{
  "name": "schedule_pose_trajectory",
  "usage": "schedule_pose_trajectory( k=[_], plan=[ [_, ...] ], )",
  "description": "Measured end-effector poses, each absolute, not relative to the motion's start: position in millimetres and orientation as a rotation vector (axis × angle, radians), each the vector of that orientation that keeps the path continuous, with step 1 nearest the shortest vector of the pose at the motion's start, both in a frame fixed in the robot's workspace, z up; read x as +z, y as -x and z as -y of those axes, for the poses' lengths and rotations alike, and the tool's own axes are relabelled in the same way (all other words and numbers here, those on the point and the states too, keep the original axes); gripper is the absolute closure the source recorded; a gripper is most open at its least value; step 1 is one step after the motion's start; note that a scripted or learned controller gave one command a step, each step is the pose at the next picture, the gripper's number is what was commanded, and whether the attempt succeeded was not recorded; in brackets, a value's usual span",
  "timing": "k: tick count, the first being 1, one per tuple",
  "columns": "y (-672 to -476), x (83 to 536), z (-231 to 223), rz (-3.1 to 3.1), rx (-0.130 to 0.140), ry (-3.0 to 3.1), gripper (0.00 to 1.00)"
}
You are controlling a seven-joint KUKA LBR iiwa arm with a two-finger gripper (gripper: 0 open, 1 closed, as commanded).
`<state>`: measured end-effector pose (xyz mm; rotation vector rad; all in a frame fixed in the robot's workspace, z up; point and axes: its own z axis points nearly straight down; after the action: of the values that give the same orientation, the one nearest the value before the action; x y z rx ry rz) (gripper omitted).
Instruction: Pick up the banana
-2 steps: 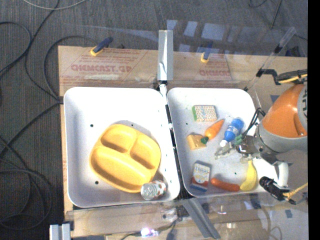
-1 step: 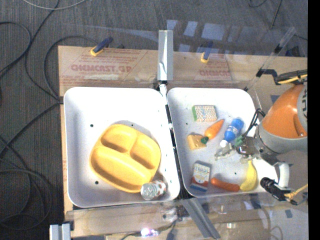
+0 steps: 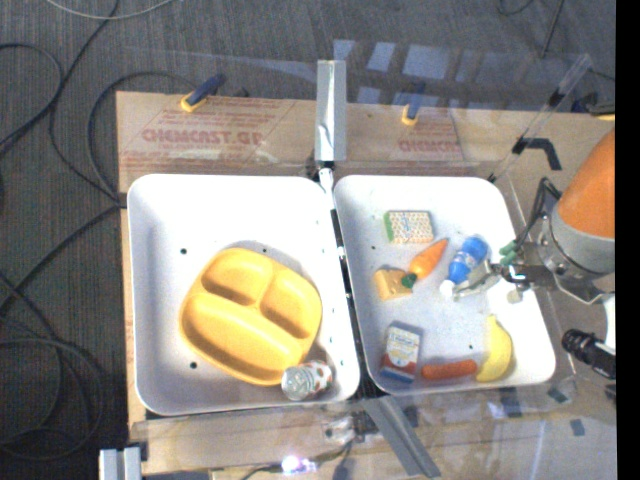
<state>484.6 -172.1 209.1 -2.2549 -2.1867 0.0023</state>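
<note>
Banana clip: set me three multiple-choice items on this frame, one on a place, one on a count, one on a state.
1. Where does the banana lie?
A. right bin, near its lower right corner
B. left bin, on the yellow tray
C. on the floor

2. How many compartments does the yellow tray in the left bin show?
A. one
B. three
C. six

3. How does the banana stand to the gripper?
A. lifted above the bin
B. lying on the bin floor, apart from the gripper
C. pressed under the arm

Key: 1 A, it lies by the right bin's lower right wall. 2 B, three hollows show. 3 B, bare floor separates them.
</note>
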Motion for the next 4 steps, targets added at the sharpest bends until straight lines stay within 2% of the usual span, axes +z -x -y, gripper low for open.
schedule_pose_trajectory(
  k=[1, 2, 3, 4],
  plan=[
    [-484.5, 209, 172, 2.187, 0.002, 2.255, 0.0],
    [-484.8, 136, 219, 2.048, 0.0, 2.384, 0.0],
    [-498.1, 116, 213, 2.131, -0.035, 2.341, 0.0],
    [-500.1, 110, 214, 2.221, -0.042, 2.268, 0.0]
  ],
)
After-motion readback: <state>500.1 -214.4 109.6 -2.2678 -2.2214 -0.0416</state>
